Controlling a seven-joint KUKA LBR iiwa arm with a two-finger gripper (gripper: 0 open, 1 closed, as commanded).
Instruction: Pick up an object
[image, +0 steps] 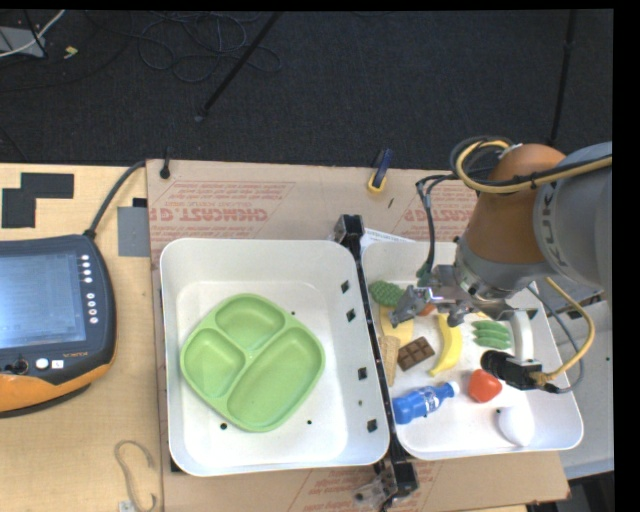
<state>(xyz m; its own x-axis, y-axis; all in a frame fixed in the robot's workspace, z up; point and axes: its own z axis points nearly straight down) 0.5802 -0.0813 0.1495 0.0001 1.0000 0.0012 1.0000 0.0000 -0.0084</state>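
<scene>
My gripper (428, 308) hangs low over the right bin (560, 425), its metal fingers spread apart with nothing between them. Just below it lie a yellow banana (449, 345) and a brown chocolate bar (414, 352). A green leafy piece (386, 294) sits to the gripper's left. Further toward the front lie a blue bottle (424, 401), a red tomato-like ball (484, 386) and a white object (517, 427). Green bean pods (491, 334) lie to the right, partly under the arm.
The left bin (190, 270) holds a green divided plate (253, 361). A black divider rail (365, 330) separates the bins. A tablet-like pendant (50, 305) rests on the bench at the far left. The arm's body covers the right bin's back part.
</scene>
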